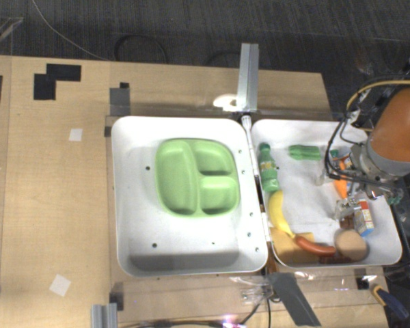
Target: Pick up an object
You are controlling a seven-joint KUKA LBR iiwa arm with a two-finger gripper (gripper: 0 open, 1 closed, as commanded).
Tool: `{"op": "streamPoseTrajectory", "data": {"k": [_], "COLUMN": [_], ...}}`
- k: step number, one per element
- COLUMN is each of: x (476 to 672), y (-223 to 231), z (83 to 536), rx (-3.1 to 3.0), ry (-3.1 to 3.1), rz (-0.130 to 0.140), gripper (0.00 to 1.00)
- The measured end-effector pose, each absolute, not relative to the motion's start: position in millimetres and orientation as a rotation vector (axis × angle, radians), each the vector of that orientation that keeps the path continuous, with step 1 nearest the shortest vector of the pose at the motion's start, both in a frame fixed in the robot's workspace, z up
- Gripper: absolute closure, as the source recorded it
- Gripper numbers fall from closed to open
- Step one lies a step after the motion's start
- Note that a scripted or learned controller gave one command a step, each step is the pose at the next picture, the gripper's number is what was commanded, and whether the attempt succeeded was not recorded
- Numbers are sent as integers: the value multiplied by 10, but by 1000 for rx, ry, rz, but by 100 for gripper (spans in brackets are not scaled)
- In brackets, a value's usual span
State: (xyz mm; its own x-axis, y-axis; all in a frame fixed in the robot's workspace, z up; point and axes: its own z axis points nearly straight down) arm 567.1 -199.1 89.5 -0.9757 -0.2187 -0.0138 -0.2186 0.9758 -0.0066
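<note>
- Wooden bench [48, 203] is seen bearing two white bins.
- Left bin [133, 251] is occupied by a green divided plate [195, 176].
- Right bin [307, 183] is crowded with a green bottle [266, 169], banana [278, 214], sausage [316, 245].
- Gripper [352, 200] is lowered over the right bin's far side; its state cannot be told.

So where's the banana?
The banana lies in the right bin, against its left wall, just below the green bottle and above the hot dog.

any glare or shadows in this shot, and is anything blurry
Camera view: soft shadow pools along the near inner wall of the left white bin beside the green divided plastic tray; a small bright glint sits at the bottom edge; the gripper area looks cluttered and slightly soft.
</note>
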Motion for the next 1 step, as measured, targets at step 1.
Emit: {"op": "streamPoseTrajectory", "data": {"k": [1], "x": [5341], "y": [-2055], "z": [899], "rx": [-284], "ry": [3114], "rz": [-6], "gripper": [0]}}
